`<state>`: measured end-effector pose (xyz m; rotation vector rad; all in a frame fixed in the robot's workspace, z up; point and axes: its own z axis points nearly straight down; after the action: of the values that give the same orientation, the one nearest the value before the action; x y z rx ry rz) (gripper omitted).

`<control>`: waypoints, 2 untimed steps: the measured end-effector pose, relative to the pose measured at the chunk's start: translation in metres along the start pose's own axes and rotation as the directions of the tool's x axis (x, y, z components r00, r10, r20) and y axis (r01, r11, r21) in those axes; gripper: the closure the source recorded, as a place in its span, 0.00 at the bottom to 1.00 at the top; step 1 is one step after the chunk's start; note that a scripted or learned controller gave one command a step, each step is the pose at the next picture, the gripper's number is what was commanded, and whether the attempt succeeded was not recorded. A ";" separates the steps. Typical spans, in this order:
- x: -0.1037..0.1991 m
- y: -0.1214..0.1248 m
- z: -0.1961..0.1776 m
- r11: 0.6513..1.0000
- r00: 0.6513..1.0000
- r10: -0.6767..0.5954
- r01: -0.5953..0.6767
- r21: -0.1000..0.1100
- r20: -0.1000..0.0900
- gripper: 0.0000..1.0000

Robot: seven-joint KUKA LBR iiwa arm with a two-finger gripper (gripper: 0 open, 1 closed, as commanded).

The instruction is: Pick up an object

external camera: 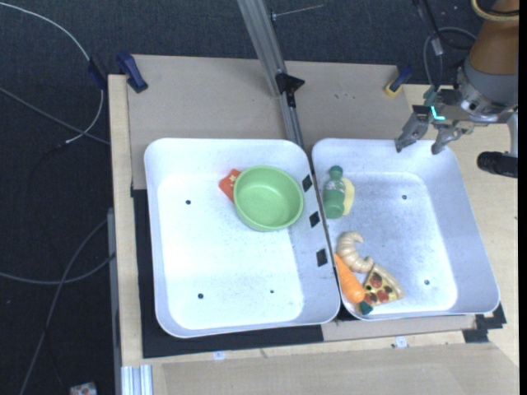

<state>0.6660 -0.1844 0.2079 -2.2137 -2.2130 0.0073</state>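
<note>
Hovering at about two o'clock in the camera view: the two-finger gripper [424, 138] on the grey arm with the orange band [494, 52], fingers spread apart, nothing between them, tips poised over the far rim of the right shallow white plastic bin [461, 220]. Nothing picked up yet, then; judged from this, the whole of the task left to do: choose an object, descend, close, lift. Nearest candidates at eight o'clock from the gripper, against the right bin's left wall: a small clear green-capped bottle [333, 192] touching a pale yellow piece [349, 194] just beside it. Further on, toward seven o'clock and the bin's near left corner: a beige curled croissant-like toy [354, 249], an orange toy carrot [349, 281] lying along the wall, and a toy pizza slice [382, 286], all three bunched and touching. Likely trouble: crowding against the wall and one another, leaving little room for a finger on the wall side; the bottle perhaps the cleanest grasp. Rest of the right bin's floor bare. Across the divide, at nine o'clock from the gripper, the left shallow white plastic bin [214, 286], with a round light-green plastic bowl [268, 197] near its far right corner and a small red-orange object [228, 184] tucked partly under the bowl's left edge. At twelve o'clock in the view, a slanted grey metal pole [259, 31] running down to the gap between the bins; blue clamps [132, 72] at the bench's far corners.
</note>
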 end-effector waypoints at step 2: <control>-0.002 0.007 0.040 1.000 1.000 -0.002 0.002 0.000 0.001 0.00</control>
<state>0.6721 -0.1863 0.1680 -2.2120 -2.2151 0.0083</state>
